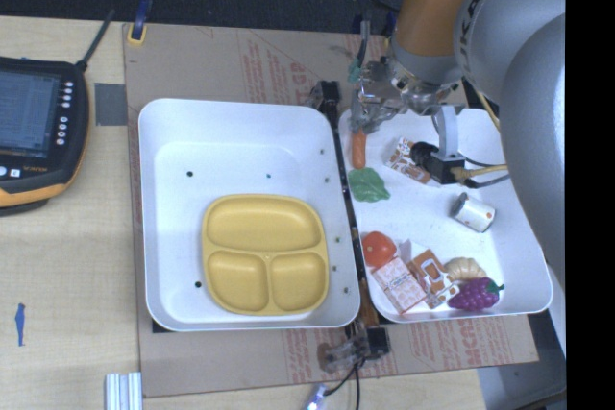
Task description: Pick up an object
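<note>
Orange carrot (pixel 358 149) lies just below the pincer (pixel 366 113).

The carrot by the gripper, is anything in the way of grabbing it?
Nothing visible is. The gripper hangs right above the top end of the carrot, with no other toy between them. The green leafy toy lies just past the carrot's lower end, and the right bin's wall runs close beside it.

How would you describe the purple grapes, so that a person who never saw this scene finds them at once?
Look at the right white bin, the one crowded with small items. Go to its near right corner: the purple grapes lie there, beside a pale lumpy item. They are the one purple, bumpy cluster in the bin.
</note>
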Motion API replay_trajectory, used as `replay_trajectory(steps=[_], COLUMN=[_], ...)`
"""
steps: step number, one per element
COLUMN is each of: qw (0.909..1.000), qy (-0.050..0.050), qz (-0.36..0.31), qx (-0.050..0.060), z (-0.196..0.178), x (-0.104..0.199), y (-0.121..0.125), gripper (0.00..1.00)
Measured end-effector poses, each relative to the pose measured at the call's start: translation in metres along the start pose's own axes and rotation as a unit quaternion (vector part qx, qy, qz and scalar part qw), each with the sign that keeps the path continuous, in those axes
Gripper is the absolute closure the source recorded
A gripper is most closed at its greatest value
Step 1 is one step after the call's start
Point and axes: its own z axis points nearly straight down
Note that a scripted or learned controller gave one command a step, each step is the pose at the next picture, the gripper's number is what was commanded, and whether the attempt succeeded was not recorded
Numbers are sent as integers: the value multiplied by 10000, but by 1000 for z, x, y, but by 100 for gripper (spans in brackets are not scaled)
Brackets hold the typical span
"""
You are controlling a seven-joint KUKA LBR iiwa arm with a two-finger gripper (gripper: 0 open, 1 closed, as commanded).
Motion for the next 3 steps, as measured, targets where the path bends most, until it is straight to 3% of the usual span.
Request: replay_trajectory(steps=[1, 2, 3], qw=[10000, 10000, 10000], qy=[-11, -11, -8], qz=[6, 6, 15], qx=[12, 11, 0], z=[1, 1, -11], x=[13, -6, -59], y=[-40, -78, -43], gripper=[100, 100, 100])
